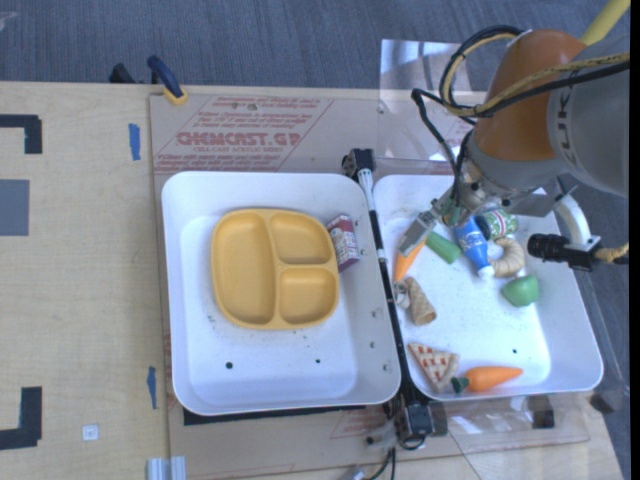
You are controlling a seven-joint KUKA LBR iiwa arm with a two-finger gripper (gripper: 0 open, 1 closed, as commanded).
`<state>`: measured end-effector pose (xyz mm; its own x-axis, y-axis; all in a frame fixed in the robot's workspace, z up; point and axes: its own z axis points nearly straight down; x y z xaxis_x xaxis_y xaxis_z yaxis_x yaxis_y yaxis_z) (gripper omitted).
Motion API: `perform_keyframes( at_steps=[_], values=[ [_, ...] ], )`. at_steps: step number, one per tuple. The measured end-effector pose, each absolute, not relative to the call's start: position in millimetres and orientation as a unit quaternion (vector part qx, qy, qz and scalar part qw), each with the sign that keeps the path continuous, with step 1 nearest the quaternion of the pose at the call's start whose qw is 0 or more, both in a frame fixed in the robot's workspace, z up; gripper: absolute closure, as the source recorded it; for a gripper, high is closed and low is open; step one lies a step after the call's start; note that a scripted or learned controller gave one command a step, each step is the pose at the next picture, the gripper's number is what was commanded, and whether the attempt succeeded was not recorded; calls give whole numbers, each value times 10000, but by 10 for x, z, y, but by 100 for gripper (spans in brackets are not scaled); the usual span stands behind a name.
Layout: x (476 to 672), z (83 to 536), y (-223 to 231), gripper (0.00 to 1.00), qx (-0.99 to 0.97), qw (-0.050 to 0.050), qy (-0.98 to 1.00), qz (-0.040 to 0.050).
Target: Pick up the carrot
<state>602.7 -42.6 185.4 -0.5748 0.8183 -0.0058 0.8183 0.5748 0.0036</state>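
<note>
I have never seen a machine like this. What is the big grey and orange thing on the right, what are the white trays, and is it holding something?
The grey and orange thing is a robot arm. It reaches in from the right, and the single camera looks down on the bench from above at a slant.

The two white trays are shallow bins. The left bin holds a yellow divided plate and, at the plate's right edge, a small dark red can.

The right bin holds toy foods: a carrot near the front edge, a pizza slice beside it, an ice-cream cone, a green round fruit, a blue bottle and some smaller pieces.

The arm's hand is low over the back of the right bin, far from the carrot. From this picture I cannot tell whether it holds anything.
</note>
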Motion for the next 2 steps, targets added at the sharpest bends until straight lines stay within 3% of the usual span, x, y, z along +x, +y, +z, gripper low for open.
perform_keyframes(
  at_steps=[1, 2],
  values=[
    [6009, 1052, -882, 0, 5399, 49, 8417, 19],
    [6491, 879, -1020, 0, 6906, 30, 7233, 17]
  ],
)
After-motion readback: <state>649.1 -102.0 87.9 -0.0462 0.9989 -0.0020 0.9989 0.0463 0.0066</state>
